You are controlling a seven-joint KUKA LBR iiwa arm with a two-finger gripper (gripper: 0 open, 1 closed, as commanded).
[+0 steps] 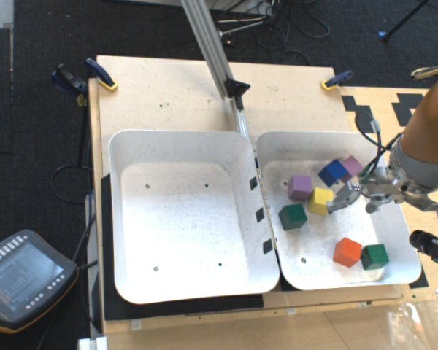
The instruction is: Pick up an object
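Note:
Several coloured blocks lie in the right bin. A yellow block sits mid-bin with a purple block at its upper left and a dark green block at its lower left. A blue block and a mauve block lie behind them. An orange block and a green block rest near the front rim. My gripper hangs low over the bin, its tip right beside the yellow block's right side, just below the blue block.
The left bin adjoins the right one along a shared middle rim. A slanted metal pole ends at the bins' back edge. A teach pendant lies at the bench's lower left. Clamps sit at the back corners.

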